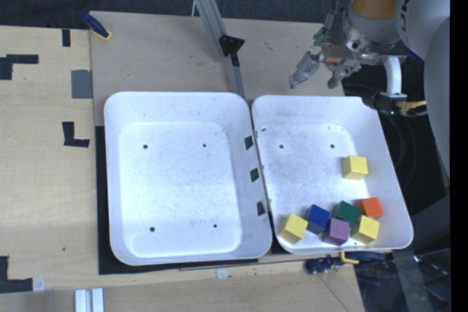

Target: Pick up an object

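My gripper (pixel 319 76) hangs above the bench just past the far rim of the right bin (pixel 307 150), open, with nothing between its fingers. Small cubes lie in that bin. One yellow cube (pixel 355 166) sits alone by the right wall. Along the near rim cluster a yellow cube (pixel 294 227), a blue cube (pixel 318 218), a purple cube (pixel 338 230), a green cube (pixel 346 212), an orange cube (pixel 371 207) and another yellow cube (pixel 367 229).
The left bin (pixel 175 179) lies beside the right one. A slanted metal pole (pixel 208 4) with a black clamp rises behind the bins. A blue and yellow tool (pixel 95 25) rests at the bench's far left.
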`<state>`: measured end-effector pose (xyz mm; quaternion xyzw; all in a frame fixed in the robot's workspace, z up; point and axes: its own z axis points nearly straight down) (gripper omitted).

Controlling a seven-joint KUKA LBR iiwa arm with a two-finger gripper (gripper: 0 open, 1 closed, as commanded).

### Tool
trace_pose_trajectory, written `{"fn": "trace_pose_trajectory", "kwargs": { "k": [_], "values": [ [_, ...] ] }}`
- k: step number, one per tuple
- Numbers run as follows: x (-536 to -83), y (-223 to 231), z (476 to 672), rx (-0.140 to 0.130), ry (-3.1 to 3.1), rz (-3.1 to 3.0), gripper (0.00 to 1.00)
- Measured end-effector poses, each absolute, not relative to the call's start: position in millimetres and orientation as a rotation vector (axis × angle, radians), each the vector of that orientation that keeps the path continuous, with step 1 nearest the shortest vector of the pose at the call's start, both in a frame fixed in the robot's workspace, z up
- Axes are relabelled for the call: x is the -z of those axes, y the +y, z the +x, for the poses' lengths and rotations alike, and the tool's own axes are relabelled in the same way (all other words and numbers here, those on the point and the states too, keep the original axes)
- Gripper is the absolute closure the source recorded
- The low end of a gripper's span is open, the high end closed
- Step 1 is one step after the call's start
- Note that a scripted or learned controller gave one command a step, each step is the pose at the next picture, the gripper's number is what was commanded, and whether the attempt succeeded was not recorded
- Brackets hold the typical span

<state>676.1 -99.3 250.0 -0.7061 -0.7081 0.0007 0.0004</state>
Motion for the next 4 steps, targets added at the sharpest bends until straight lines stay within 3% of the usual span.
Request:
{"fn": "trace_pose_trajectory", "kwargs": {
  "k": [1,4],
  "values": [
    [-250.0,-99.6,676.1,-0.004,-2.224,-2.218,0.0],
    [-88.0,-94.7,659.4,-0.009,-2.221,-2.217,0.0]
  ]
}}
